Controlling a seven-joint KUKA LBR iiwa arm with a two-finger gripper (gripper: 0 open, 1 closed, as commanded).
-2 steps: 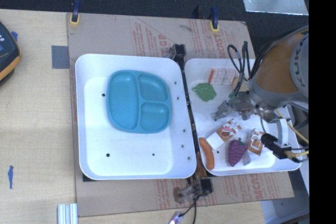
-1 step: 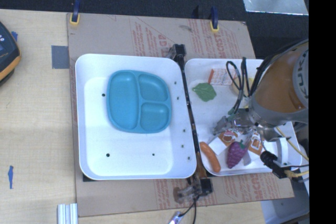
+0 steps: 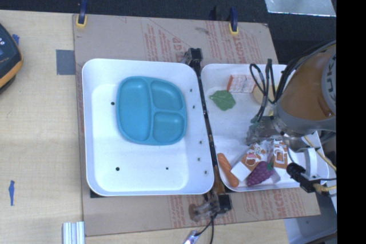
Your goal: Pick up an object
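End effector [image 3: 260, 133] low in right bin [image 3: 213, 123] (cluttered)

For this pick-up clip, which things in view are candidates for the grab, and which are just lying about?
Job:
two-finger gripper, low in the right white bin
purple grape bunch
orange carrot-shaped toy
green leaf-shaped piece
small red-and-white box

Lying about:
blue divided plate in the left white bin
yellow-and-black device

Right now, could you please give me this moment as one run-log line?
arm: over right bin | pincer: low among toy food | grasp: unconfirmed | left bin: blue divided plate
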